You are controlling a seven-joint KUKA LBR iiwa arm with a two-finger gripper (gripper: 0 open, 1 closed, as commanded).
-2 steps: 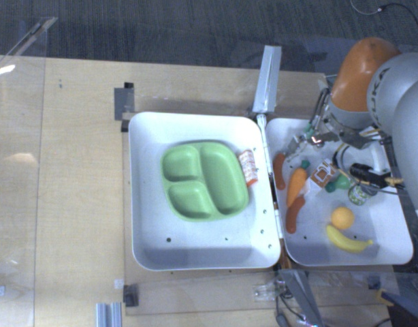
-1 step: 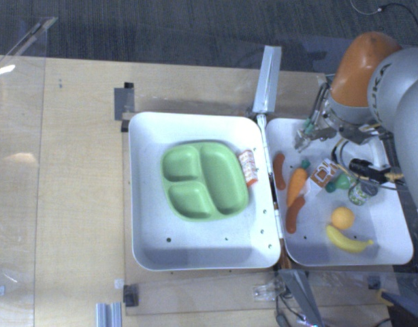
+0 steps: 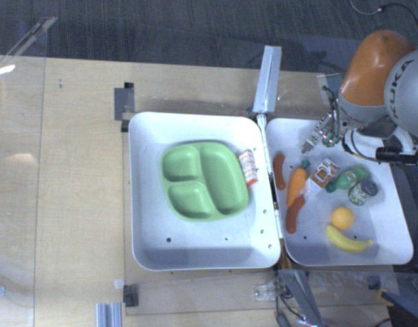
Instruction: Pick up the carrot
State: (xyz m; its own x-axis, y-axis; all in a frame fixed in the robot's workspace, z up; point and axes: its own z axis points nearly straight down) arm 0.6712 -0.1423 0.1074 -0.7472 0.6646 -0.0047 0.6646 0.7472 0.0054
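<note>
The carrot (image 3: 296, 185) is orange with a green top and lies lengthwise near the left wall of the right bin (image 3: 393, 244). It sits between two reddish sausages (image 3: 279, 171) (image 3: 293, 215). My gripper (image 3: 323, 136) hangs over the back of the right bin, up and to the right of the carrot's green end and apart from it. Nothing shows in its grasp. The arm's orange band (image 3: 376, 58) is above it at the upper right.
Right bin also holds a small printed box (image 3: 323, 174), a green bottle (image 3: 350, 179), a can (image 3: 363, 193), an orange (image 3: 342, 218) and a banana (image 3: 348, 240). Left bin (image 3: 148, 244) holds a green divided plate (image 3: 205, 180) and a small packet (image 3: 247, 165).
</note>
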